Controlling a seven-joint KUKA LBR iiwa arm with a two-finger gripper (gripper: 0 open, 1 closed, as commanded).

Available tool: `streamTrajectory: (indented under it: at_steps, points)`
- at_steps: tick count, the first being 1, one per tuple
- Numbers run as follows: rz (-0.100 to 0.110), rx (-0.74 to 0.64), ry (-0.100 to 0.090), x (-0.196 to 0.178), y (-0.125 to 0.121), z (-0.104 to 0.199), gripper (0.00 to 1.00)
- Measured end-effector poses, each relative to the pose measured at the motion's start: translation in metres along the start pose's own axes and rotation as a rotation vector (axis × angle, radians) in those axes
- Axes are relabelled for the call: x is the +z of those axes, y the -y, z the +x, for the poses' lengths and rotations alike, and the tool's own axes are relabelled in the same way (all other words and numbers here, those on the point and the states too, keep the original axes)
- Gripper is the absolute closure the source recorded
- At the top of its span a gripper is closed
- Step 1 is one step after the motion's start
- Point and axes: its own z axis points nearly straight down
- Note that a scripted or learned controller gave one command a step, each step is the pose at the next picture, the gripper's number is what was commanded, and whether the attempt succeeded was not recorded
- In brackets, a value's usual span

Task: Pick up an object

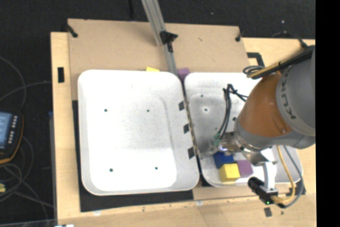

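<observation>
My arm reaches into the right bin [204,98] from the right, and its orange band and wrist cover the bin's middle. The gripper [226,150] is low over the bin's front part, just above a small cluster of blocks. A yellow block [230,172] lies at the front of the bin. A blue block [221,160] sits right behind it, partly under the gripper. A purple block [245,167] lies to the right of the yellow one. The wrist hides the fingers.
The left bin [130,130] lies beside the right one, with a dividing edge between them. A yellow piece [152,69] and a purple piece [183,73] rest on the bench behind the bins. A slanted metal pole [150,0] stands at the back.
</observation>
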Motion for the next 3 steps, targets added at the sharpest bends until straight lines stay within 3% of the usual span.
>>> streamTrajectory:
  at_steps: [1,2,3]
  points:
    - [-0.004,0.007,0.000,-0.010,-0.002,-0.002,1.00]
    - [-0.002,-0.010,-0.005,-0.102,-0.019,0.082,1.00]
    - [0.004,-0.011,-0.007,-0.141,-0.004,0.163,1.00]
